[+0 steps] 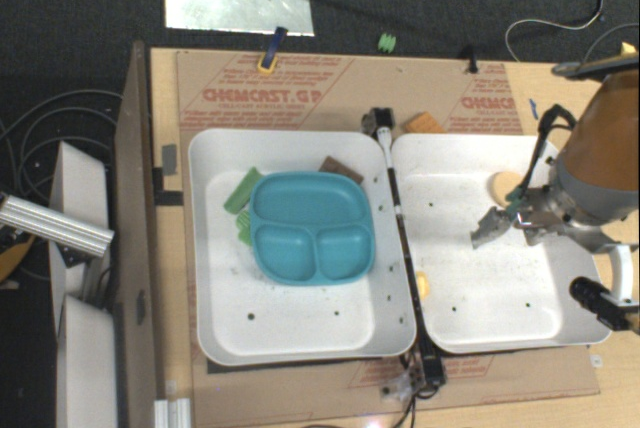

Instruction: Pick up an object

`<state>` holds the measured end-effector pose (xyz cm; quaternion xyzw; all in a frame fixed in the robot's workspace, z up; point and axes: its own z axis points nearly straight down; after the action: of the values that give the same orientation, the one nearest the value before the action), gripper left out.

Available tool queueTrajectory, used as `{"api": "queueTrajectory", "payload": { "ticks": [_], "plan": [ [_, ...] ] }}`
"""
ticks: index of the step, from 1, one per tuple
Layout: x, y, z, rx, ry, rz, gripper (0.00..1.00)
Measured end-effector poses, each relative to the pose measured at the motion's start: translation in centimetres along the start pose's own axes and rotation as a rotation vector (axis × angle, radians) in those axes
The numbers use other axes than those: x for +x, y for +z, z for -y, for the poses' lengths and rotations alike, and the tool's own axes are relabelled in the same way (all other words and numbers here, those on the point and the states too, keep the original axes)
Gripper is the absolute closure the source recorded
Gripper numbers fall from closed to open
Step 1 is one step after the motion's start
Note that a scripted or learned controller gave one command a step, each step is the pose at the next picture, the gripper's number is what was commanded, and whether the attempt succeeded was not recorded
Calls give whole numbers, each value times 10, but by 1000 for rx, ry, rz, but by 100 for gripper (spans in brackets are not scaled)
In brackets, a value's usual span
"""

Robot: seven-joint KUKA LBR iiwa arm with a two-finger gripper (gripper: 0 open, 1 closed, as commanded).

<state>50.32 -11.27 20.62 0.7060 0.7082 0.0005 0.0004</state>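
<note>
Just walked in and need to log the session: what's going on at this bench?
A robot arm reaches in from the right, its gripper low over the right bin, with nothing visible between its fingers. A small tan round object lies just behind it in that bin, and a yellow piece sits at the bin's left edge. The left bin holds a blue divided tray lying over green pieces and a brown block.

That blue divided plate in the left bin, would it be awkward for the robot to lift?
Probably awkward. The blue plate looks rigid, like moulded plastic, so it shouldn't flop. It is wide and shallow, so the gripper would likely have to pinch its rim. Its surface looks smooth, so it may slip or tilt. It partly covers some green pieces.
</note>
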Motion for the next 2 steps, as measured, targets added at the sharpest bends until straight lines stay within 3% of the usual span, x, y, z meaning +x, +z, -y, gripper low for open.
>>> {"api": "queueTrajectory", "payload": {
  "ticks": [1, 2],
  "plan": [
    [-46, -181, -105, -25, -2, 9, 0],
    [-97, -108, -119, 1, 5, 2, 0]
  ]
}}
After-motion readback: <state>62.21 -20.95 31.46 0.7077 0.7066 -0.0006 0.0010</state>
